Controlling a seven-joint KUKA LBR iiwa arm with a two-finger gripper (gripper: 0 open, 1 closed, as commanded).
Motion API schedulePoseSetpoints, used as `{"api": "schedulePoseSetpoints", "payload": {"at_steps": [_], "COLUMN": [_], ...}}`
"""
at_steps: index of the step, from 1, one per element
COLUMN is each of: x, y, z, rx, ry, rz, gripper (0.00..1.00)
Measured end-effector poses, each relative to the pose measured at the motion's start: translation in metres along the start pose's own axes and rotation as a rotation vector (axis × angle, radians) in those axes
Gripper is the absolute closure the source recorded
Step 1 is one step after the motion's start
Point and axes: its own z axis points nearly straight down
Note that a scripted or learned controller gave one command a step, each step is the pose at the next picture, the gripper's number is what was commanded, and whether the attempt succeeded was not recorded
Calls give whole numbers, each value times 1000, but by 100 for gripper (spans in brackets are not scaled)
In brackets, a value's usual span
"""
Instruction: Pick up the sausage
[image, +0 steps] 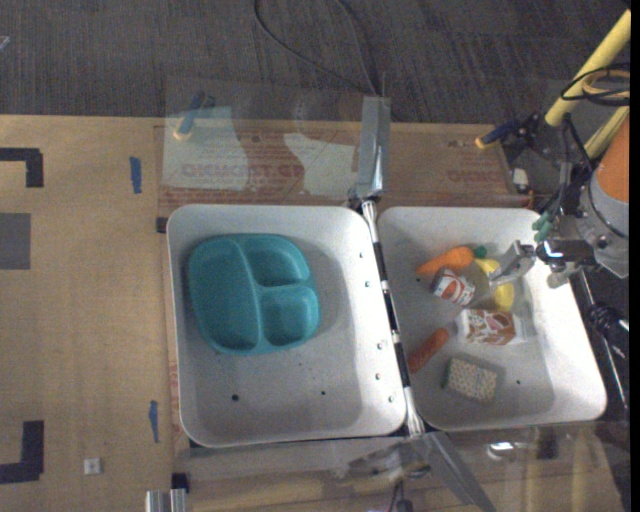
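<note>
The pincer (510, 268), grip state unclear, is hovering in the right bin (570, 400), far from the sausage (428, 349).

Sausage (428, 349): small, reddish-orange, oblong. Lay flat and slanted in the right bin (570, 400), near its left wall, upper end pointing toward the bin's middle. Nothing touched it.
</note>
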Motion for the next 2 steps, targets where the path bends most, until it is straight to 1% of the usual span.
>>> {"api": "schedulePoseSetpoints", "payload": {"at_steps": [1,2], "x": [56,31], "y": [-20,-16], "z": [93,189], "rx": [3,-8], "ry": [1,3], "rz": [258,75], "gripper": [0,0]}}
